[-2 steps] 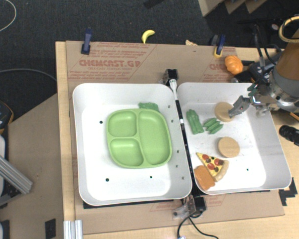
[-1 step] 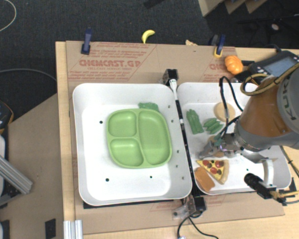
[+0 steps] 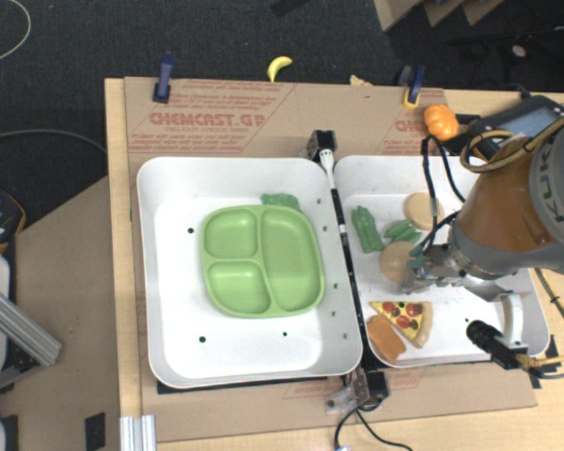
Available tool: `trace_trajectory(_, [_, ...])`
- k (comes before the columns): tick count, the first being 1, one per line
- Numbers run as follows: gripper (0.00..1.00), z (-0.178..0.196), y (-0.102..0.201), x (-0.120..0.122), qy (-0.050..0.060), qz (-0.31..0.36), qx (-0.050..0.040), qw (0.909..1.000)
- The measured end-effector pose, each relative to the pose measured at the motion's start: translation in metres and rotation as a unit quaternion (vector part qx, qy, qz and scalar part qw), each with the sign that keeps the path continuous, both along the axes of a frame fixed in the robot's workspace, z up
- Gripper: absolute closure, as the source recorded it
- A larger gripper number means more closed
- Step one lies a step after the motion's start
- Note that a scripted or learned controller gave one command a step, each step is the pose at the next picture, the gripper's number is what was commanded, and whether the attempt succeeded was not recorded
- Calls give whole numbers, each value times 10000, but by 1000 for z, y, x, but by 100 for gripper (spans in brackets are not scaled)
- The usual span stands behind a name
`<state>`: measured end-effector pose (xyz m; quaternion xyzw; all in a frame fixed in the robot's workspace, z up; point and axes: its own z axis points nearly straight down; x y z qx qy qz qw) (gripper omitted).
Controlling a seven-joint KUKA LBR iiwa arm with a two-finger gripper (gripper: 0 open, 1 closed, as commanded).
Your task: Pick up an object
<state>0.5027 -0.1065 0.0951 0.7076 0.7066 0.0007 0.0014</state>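
Arm (image 3: 508,216): reaches in from the right, bent low over the right bin (image 3: 451,344), its orange band above the bin's middle.
Gripper (image 3: 419,272): down inside the right bin, near the middle, just beside a tan lump (image 3: 393,261) and just above the pizza slice (image 3: 404,318).
Gripper state: I cannot tell whether it is open or closed; the wrist hides it, and I see nothing clearly held.
Tan lump: round, on the bin floor at the gripper's left side; close enough that I cannot tell if they touch.
Pizza slice: flat in the near part of the right bin, with red and dark toppings.
Orange bun (image 3: 387,342): touching the pizza slice's left edge, by the bin's near left corner.
Pale disc (image 3: 419,209): in the far part of the right bin, behind the gripper.
Green stick (image 3: 365,229): lies along the right bin's left wall, apart from the lump.
Green bit (image 3: 401,231): between the green stick and the pale disc, partly hidden.
Left bin (image 3: 162,252): holds a green plate (image 3: 263,259) with three compartments.
Green scrap (image 3: 281,200): at the plate's far edge, touching it.
Cardboard (image 3: 216,120): lies under both bins, held by two blue clamps (image 3: 163,79) at the far edge.
Orange ball (image 3: 440,120): on the cardboard beyond the right bin.
Banana (image 3: 278,67): small, yellow, at the cardboard's far edge between the clamps.
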Motion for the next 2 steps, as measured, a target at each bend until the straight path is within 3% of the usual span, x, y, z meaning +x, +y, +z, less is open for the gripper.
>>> trace_trajectory(1, [100,95,67,-23,-25,46,15,10000])
trace_trajectory(2, [100,126,136,-23,-6,50,15,10000])
